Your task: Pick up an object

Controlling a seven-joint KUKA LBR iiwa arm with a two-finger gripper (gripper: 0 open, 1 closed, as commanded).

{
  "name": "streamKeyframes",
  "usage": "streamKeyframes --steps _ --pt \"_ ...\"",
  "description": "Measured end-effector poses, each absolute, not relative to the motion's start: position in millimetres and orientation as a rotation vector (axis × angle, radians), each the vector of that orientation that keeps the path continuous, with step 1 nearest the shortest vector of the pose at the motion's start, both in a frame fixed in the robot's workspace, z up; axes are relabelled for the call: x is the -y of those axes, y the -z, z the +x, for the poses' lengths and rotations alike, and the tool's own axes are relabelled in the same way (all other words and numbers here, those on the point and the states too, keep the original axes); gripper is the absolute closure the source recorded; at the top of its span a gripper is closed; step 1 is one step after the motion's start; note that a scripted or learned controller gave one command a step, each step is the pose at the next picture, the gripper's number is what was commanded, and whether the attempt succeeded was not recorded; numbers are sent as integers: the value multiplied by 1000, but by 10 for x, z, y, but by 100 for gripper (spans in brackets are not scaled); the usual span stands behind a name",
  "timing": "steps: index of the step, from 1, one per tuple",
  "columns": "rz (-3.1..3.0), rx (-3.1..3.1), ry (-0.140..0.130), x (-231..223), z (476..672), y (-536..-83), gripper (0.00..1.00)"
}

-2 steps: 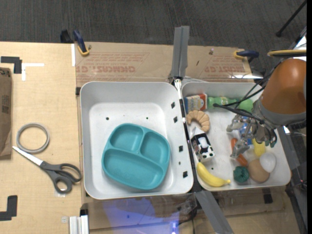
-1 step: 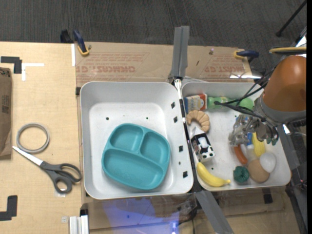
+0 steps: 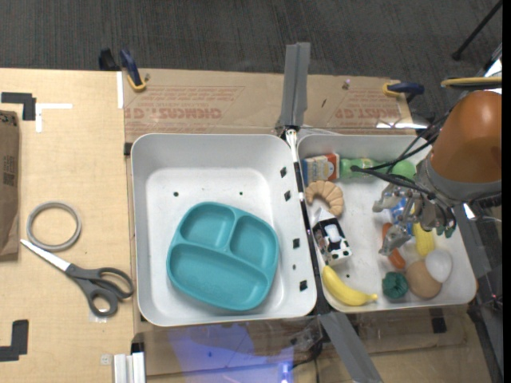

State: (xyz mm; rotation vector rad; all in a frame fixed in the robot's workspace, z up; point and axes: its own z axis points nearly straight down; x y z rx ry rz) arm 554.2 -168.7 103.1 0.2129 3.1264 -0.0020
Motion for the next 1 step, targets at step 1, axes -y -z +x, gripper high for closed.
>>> streamKeyframes --steps 1 --pt "209 -3122 4 1684 5556 -1130 100"
